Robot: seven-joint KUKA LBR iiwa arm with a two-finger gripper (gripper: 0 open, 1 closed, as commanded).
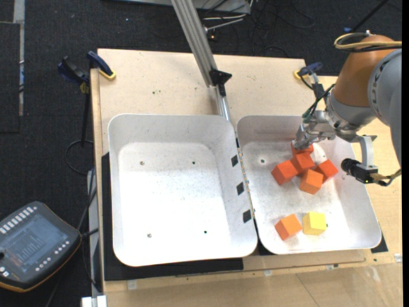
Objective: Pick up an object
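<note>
One arm (364,82) reaches down; gripper (305,141) meets orange cubes (300,166), grip state unclear.

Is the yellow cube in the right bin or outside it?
In. The yellow cube lies on the right bin's floor beside an orange cube.

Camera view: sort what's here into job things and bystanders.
For the job:
pincer
cluster of orange blocks
lone orange block
yellow block
right bin

Just lying about:
left bin
handheld controller
clamps
metal pole
</note>
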